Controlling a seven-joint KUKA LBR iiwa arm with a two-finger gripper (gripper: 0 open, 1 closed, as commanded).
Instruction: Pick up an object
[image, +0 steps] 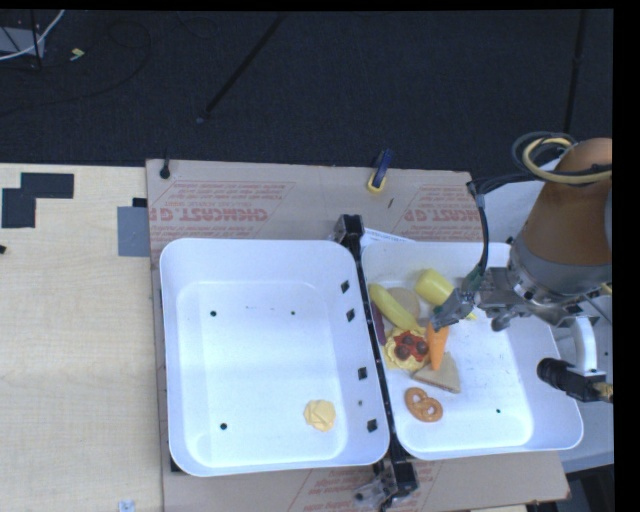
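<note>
Nearest the front edge of the right bin (560, 440) a brown pretzel (424, 406) is seen, lying flat and apart from the rest, near the wall that divides the two bins. In the left bin (185, 300) only a small pale yellow piece (320, 414) is found, near its front right corner.

A little farther in, against the dividing wall, the other toys are heaped together: a tan wedge (444, 377), a yellow round piece with dark red spots (404, 350), an orange carrot (437, 343) and, behind them, a long yellow banana (391, 305) and a short yellow block (433, 286). They touch and overlap, so a clean grasp there is judged to be difficult.

The gripper (452, 310) is brought in from the right edge and is held low over this heap — just above the top end of the carrot, which seems to be the thing aimed at. Whether the fingers are apart or together cannot be told, because they are dark and small against the toys. Nothing is seen to be held.

The carrot is a short cone, bright orange and smooth, standing slightly tilted among its neighbours — probably hard plastic.
</note>
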